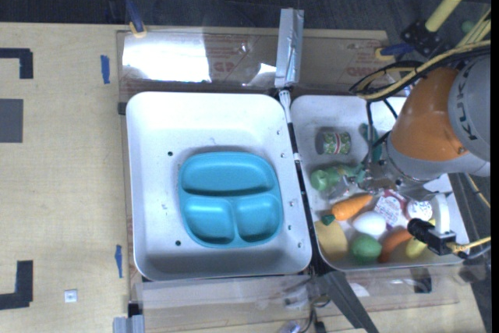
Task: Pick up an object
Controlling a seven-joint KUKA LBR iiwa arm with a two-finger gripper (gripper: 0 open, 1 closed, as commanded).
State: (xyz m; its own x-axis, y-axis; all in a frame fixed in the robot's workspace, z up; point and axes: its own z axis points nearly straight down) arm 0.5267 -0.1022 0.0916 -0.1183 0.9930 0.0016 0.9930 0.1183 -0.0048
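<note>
The right bin (306,115) holds several toy foods: a green-labelled can (334,142), a green leafy piece (324,178), an orange carrot (352,206), a white egg (369,225), a yellow piece (332,239), a green lime (365,248) and an orange-red piece (394,239). My gripper (380,185) reaches down into this bin from the right, just above the carrot and beside a red-and-white packet (389,207). The wrist with its orange band (427,125) hides the fingers.
The left bin (148,168) holds a blue divided tray (230,196). A clear plastic wall (290,47) stands behind the bins. Black and yellow cables (390,74) hang at the back right. Wooden bench (54,191) stretches to the left.
</note>
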